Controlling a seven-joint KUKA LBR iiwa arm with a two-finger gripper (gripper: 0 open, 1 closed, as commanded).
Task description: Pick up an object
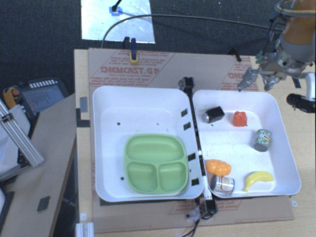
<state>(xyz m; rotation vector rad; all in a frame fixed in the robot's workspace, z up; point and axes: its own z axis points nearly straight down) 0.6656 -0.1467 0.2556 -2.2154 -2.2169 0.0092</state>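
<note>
- Gripper: raised over the bench just beyond the far rim of the right bin, fingers spread apart, nothing between them
- Step in hand, as judged: approach; no object chosen or touched yet, the whole pick still to do
- Right bin contents: black block near the far left corner; red object just right of it; small can by the right wall; orange object against the divider; tin touching the orange object's near side; banana in the near right part
- Left bin: green divided plate, lying flat in the near half
- Nearest candidates to the gripper: red object and black block, both standing clear of neighbours
- Black block, long axis: runs roughly left to right, tilted a little toward the far right
- Banana, long axis: left to right, ends curving toward the near side, left end lower
- Small can: lies or leans with its axis roughly near to far; cannot tell which end is up
- Next move calls for: travel inward over the far rim, descent onto one object, fingers set across its short side; the orange object and tin touch, so a poor first choice
</note>
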